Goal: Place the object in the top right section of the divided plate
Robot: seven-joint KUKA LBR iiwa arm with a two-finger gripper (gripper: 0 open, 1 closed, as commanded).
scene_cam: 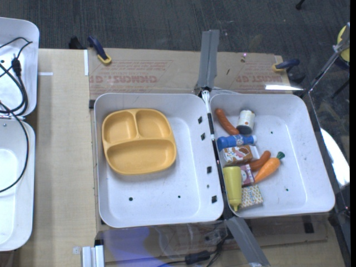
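A yellow divided plate (139, 141) lies in the upper part of the left white bin (150, 204), left of the frame's centre, with two small sections along its top edge and one long section below them. The right white bin (297, 166) holds a cluster of toy foods along its left side: a sausage (226, 121), a small white can (246, 119), a blue bottle (236, 142), a carrot (268, 168), a yellow mustard bottle (233, 186) and flat snack packets (238, 156). Both bins rest on a cardboard-covered surface (156, 71). The claw's state cannot be told.
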